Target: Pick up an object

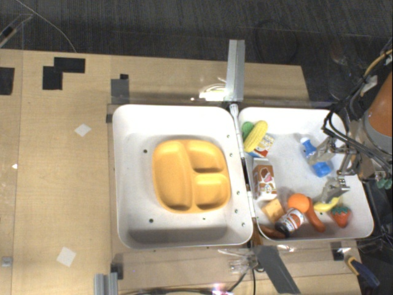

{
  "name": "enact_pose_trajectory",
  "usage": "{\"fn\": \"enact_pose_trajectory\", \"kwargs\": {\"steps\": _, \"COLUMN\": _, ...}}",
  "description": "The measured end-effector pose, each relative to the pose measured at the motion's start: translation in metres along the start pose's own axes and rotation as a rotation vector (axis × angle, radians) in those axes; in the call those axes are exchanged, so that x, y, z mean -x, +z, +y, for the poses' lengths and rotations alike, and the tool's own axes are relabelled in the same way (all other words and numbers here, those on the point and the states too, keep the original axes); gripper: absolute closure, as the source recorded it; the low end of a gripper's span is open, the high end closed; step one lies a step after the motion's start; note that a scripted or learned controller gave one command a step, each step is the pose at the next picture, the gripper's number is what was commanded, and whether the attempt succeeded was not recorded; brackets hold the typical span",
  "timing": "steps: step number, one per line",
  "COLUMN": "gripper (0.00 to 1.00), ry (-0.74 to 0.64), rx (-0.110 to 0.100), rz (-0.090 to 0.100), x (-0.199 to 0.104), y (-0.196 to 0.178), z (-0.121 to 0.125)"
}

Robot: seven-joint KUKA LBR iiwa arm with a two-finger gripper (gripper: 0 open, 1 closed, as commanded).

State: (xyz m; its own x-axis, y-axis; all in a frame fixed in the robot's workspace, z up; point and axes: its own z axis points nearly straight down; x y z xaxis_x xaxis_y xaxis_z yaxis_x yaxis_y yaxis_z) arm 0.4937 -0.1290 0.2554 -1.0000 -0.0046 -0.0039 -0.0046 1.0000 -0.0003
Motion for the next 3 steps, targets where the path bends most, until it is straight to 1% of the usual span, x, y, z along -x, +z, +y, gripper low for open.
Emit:
{"fn": "enact_pose_trajectory", "kwargs": {"steps": 1, "gripper": 0.0, "ry": 0.102, "rx": 0.003, "rz": 0.011, "x": 0.066, "y": 0.125, "z": -0.022}}
{"fn": "enact_pose_trajectory", "kwargs": {"steps": 2, "gripper": 0.0, "ry": 0.317, "rx": 0.0, "rz": -0.008, "x": 0.123, "y": 0.168, "z": -0.009}}
{"fn": "enact_pose_trajectory", "kwargs": {"steps": 3, "gripper": 0.0, "ry": 0.374, "rx": 0.0, "rz": -0.009, "x": 0.145, "y": 0.169, "z": -0.043}}
